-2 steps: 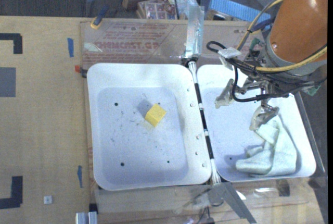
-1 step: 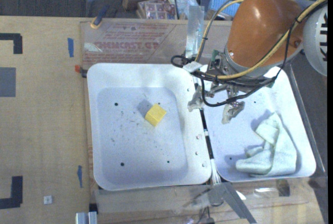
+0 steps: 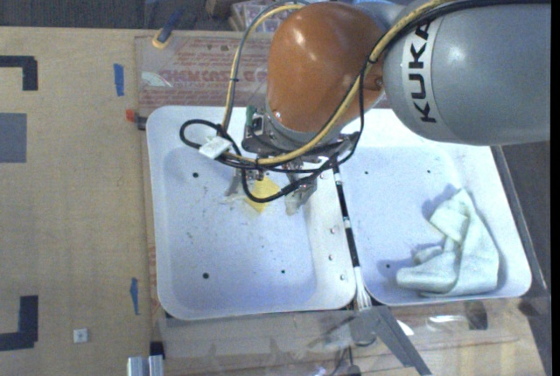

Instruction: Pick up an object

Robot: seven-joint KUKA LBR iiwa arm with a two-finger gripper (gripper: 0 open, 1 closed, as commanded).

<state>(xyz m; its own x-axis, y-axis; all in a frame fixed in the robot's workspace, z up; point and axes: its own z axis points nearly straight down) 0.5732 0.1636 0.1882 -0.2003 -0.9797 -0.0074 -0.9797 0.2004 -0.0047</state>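
Camera view. The grey arm (image 3: 472, 59) reached in from the right, its orange band (image 3: 319, 68) bulking over the wrist and hiding much of what lay beneath. The jaws (image 3: 267, 189) stood low in the left bin (image 3: 201, 278), near its upper right part, with two fingers (image 3: 299, 195) visible spread apart to either side of a small yellow object (image 3: 260, 194). The jaws were therefore parted, not closed. The yellow object lay on the bin floor between the fingers; whether either finger touched it could not be told, as the wrist and its black and yellow cables (image 3: 223, 147) overhung the spot. A white tag (image 3: 213, 149) hung on the cable loop to the left of the jaws.

In the right bin (image 3: 411, 164), well apart from the jaws and to their lower right, lay a crumpled white cloth (image 3: 451, 256) against the bin's near right corner.

Both bins rested on the bench (image 3: 70, 217), whose bare wooden surface, with black corner marks and blue tape pieces, extended to the left of the jaws.
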